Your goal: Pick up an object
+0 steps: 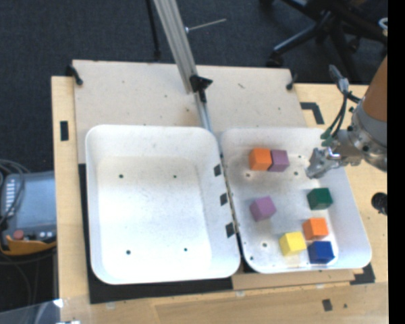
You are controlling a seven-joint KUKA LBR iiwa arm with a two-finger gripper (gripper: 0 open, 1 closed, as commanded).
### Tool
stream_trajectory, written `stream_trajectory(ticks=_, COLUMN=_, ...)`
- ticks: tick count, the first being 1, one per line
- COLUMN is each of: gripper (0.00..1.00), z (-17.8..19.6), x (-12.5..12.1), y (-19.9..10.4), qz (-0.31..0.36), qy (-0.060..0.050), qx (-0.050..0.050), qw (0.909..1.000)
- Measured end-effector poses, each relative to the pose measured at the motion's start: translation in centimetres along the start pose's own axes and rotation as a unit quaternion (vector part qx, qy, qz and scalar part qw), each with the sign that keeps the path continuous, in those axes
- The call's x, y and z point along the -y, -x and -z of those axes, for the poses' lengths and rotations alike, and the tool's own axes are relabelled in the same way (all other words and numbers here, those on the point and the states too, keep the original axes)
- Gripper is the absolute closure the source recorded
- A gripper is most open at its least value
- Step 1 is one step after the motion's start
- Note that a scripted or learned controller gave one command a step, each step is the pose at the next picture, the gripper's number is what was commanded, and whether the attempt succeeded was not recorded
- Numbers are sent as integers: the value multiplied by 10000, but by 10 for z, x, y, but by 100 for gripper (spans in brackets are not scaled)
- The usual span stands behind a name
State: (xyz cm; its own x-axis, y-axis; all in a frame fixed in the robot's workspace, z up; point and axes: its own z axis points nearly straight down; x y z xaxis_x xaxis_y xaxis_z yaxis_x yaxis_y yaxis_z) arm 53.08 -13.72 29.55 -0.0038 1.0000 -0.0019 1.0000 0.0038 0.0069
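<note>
At the near edge of the right bin [354,238], well short of the claw [318,165], sat a tight cluster of three blocks: a yellow block [291,242], a blue block [320,252] just beside it, and an orange block [316,227] touching the blue one from behind. A little closer to the claw, almost directly under it from where I stood, lay a dark green block [319,198], apart from the cluster. Off to the claw's far side, toward the divider between the bins, a purple block [262,208] rested alone.

The claw itself hung over the right bin near its outer rim, at the end of the grey arm [368,137] that came in from the edge of the bench. I could not tell whether it was apart or together, and nothing showed gripped in it.

Level with the claw and across from it, a second orange block [260,158] and a second purple block [279,160] stood touching each other. Beyond the divider, the left bin [155,201] lay well away from the claw. Farther back, a slanted metal rail [177,39] rose from the bench [142,93].
</note>
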Motion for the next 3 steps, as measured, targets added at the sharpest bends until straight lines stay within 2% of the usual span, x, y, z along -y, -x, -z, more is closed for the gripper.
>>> stream_trajectory(ticks=1, gripper=100, z=-11, x=-6, y=-48, qz=12, qy=-31, qx=-10, qw=10000)
stream_trajectory(ticks=2, gripper=100, z=-22, x=-32, y=-93, qz=10, qy=-27, qx=-6, qw=10000)
stream_trajectory(ticks=3, gripper=100, z=-39, x=-42, y=-143, qz=12, qy=-43, qx=-10, qw=10000)
